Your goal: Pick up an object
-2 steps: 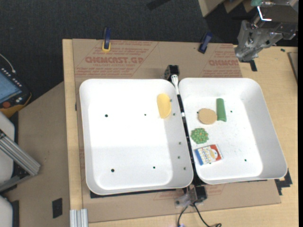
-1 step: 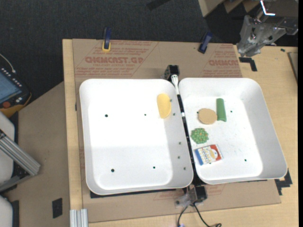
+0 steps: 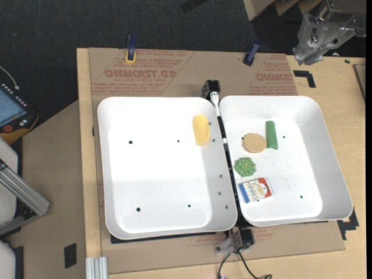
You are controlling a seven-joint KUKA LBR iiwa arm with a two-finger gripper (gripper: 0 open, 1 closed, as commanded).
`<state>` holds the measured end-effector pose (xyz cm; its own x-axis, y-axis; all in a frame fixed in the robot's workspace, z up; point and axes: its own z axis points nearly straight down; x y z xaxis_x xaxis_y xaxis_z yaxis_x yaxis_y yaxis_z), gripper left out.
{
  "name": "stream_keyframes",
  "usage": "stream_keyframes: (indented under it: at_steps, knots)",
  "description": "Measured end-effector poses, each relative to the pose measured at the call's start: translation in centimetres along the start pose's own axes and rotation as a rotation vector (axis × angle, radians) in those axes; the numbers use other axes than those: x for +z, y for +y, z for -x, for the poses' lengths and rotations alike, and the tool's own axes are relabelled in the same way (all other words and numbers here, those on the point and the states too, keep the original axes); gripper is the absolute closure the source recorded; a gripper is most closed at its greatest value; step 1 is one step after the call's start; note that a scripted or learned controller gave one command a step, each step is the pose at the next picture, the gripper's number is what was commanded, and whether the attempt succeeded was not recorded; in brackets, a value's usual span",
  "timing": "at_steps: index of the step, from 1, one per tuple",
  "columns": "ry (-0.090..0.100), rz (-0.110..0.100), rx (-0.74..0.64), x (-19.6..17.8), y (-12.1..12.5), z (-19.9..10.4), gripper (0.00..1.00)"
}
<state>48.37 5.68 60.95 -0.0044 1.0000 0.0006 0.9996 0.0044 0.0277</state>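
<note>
The right bin (image 3: 325, 156) holds a tan round disc (image 3: 254, 142), a green stick (image 3: 271, 135) beside it, a green bumpy ball (image 3: 244, 167) and a small red, white and blue packet (image 3: 256, 189). A yellow oblong piece (image 3: 201, 129) lies in the left bin (image 3: 145, 196) near its right wall. My gripper (image 3: 308, 53) hangs at the top right, beyond the far rim of the right bin and well away from every object. Nothing shows between its fingers.
Both bins rest on a cardboard sheet (image 3: 87, 127) held by a yellow-blue clamp (image 3: 131, 48) and a blue clamp (image 3: 252, 51) at the back. A black bracket (image 3: 210, 88) sits where the bins meet. A screen device (image 3: 11, 109) lies off the bench at the left.
</note>
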Motion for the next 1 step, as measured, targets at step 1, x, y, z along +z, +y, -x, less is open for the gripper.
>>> stream_keyframes:
  at_steps: [1]
  knots:
    - [0.000, 0.004, 0.000, -1.05, 0.08, -0.02, 1.00]
